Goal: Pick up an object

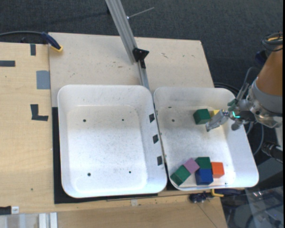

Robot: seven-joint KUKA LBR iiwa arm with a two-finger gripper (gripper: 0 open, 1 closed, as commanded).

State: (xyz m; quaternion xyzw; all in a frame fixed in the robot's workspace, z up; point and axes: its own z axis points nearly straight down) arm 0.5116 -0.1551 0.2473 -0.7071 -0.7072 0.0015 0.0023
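- Tool (221, 119) low over the right bin (241, 148), at its far right part, coming in from the right.
- Fingers look spread; one grey finger just right of a green block (201, 116), nothing seen pinched between them.
- Something small and yellow (211, 112) beside that block, too small to name.
- Near edge of the same bin: heap of blocks, green (181, 174), purple (191, 165), blue (204, 175), orange (217, 169), well apart from the tool.
- Judged: approach done; closing on the block and lifting not yet done.
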